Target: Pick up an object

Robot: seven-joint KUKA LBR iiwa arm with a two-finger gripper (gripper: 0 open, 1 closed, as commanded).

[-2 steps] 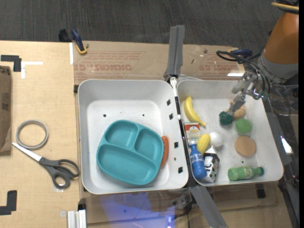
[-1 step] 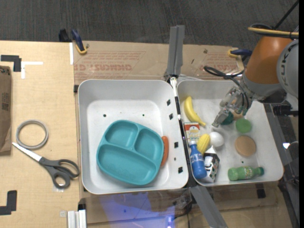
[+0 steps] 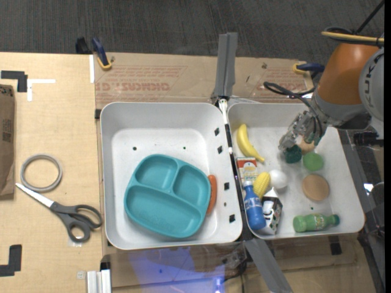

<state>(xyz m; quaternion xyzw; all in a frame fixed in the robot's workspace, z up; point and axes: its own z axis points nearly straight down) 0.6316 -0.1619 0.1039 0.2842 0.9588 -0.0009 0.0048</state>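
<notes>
Your gripper [image 3: 298, 140] is down in the right bin [image 3: 348, 163], near its far right corner, directly over a dark green object [image 3: 293, 155] with a round green ball [image 3: 313, 161] just beside it. You cannot tell from this slanted view whether it has closed on anything, so count the pick as not yet confirmed: nothing is visibly lifted clear of the bin. The other candidates lie untouched nearby: a banana [image 3: 247, 143] toward the divider, a white ball [image 3: 278, 178], a tan egg-shaped object [image 3: 315, 188], a green bottle [image 3: 315, 222] along the near wall, a blue bottle [image 3: 253, 207] and a corn cob [image 3: 262, 184]. The left bin [image 3: 122, 127] holds a teal divided plate [image 3: 168, 195]. As I judge it, the grasp and the lift both remain to be shown.
</notes>
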